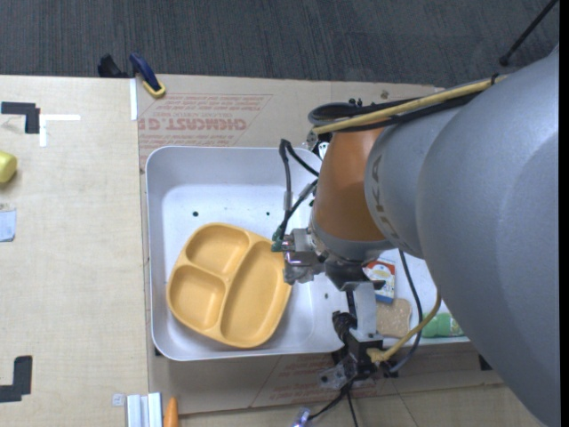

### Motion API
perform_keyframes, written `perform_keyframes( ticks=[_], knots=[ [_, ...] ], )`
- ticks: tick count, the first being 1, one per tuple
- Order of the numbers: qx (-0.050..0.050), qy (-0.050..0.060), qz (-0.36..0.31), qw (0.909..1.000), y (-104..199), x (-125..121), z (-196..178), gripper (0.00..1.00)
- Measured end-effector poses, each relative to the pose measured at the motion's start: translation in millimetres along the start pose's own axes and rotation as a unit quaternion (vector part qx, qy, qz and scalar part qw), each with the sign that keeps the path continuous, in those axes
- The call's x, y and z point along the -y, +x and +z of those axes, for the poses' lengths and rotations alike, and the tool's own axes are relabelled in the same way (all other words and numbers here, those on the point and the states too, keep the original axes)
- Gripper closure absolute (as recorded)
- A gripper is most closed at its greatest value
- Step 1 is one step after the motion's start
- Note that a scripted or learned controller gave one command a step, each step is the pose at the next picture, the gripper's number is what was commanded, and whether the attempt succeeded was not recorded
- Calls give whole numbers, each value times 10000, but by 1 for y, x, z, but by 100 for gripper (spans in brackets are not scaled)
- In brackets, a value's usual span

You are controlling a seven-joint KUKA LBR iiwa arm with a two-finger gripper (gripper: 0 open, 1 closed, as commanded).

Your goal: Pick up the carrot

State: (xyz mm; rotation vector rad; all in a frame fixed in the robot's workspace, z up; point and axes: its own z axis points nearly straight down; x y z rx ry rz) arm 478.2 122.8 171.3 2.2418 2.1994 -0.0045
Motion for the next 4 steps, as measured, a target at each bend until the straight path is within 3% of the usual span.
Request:
perform_keyframes(
  ticks=[1, 2, 3, 4],
  knots=[
    [13, 5, -18, 10000, -1, -2, -8, 100],
    [5, 7, -726, 9974, 70, 2, 80, 100],
    [5, 8, 1496, 9887, 95, 2, 47, 100],
    [14, 12, 2737, 9618, 105, 3, 34, 100]
  ],
)
